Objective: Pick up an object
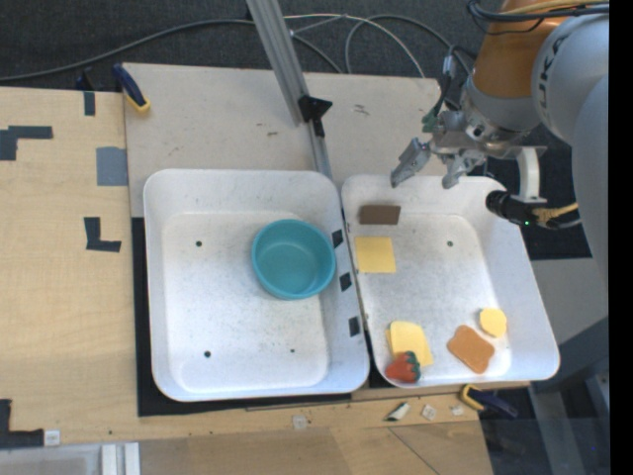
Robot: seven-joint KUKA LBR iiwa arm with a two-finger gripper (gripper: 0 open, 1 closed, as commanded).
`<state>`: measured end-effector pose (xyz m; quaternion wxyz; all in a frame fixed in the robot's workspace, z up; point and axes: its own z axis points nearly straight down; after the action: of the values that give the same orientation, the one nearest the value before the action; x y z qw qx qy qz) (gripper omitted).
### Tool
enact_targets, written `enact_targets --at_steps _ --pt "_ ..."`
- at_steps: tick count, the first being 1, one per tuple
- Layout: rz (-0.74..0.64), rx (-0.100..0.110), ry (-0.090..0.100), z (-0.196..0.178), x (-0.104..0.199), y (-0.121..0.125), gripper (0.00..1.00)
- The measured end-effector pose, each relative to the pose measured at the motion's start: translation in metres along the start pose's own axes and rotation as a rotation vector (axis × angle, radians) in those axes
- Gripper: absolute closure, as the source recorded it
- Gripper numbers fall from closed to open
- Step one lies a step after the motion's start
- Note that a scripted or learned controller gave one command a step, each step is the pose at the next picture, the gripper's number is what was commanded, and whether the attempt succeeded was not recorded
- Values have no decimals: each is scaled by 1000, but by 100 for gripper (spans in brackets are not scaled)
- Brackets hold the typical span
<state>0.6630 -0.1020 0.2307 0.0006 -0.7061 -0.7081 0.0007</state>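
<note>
Overhead, the end effector (430, 164) is hanging with its fingers spread apart and nothing between them, above the far rim of the right bin (522, 295). Part of some lettering is showing on the grey arm (579, 57), too cropped to read. Just below the fingers, a brown block (379, 214) is lying with its long side across the bin. Beside it a yellow square (376, 254) is lying flat. Near the front wall are sitting a yellow wedge (407, 339), a red strawberry (403, 367), an orange slice (471, 348) and a small yellow piece (494, 322). A teal bowl (292, 257) is standing upright in the left bin (178, 295).
</note>
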Motion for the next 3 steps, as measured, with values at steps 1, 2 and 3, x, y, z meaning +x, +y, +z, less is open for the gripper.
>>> enact_targets --at_steps 1,2,3 --pt "0 0 0 0 0 0 0" --pt "1 7 0 64 -2 -4 0" --pt "-1 5 0 120 2 5 0"
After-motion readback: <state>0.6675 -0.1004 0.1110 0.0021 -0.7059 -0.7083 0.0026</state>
